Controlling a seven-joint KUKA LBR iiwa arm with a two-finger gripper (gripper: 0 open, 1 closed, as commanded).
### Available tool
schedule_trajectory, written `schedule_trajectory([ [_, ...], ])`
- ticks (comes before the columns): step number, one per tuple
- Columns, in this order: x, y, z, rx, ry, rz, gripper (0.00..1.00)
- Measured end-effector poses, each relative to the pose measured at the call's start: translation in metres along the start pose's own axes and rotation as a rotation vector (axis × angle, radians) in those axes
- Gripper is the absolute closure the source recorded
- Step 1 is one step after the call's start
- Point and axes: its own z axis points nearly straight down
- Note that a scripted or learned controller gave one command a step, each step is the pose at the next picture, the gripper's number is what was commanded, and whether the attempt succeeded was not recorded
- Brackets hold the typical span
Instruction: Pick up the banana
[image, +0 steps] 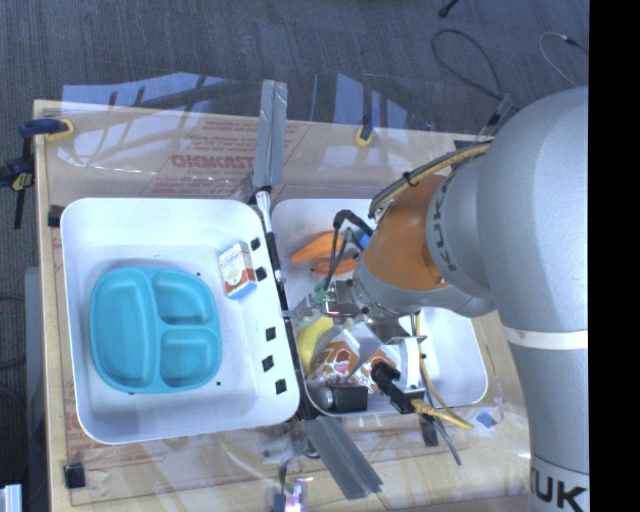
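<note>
The grey arm with its orange band (440, 240) hangs over the right-hand shallow white bin (470, 375), covering most of that bin's floor. The two-finger gripper (345, 305) is buried under the wrist, its tips too hidden to read. The yellow curved banana (312, 338) peeks out just below and left of it, upper part covered. An orange object (318, 247) beyond the wrist is half hidden. Small packets (345, 362) nearby are too cluttered to identify.
</note>
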Motion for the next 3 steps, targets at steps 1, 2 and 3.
schedule_trajectory([
  [1, -0.001, -0.003, 0.001, -0.002, 0.006, 0.032, 0.0],
  [2, -0.003, -0.013, 0.002, 0.004, 0.008, 0.27, 0.0],
  [3, 0.006, -0.001, 0.004, 0.008, 0.005, 0.49, 0.0],
])
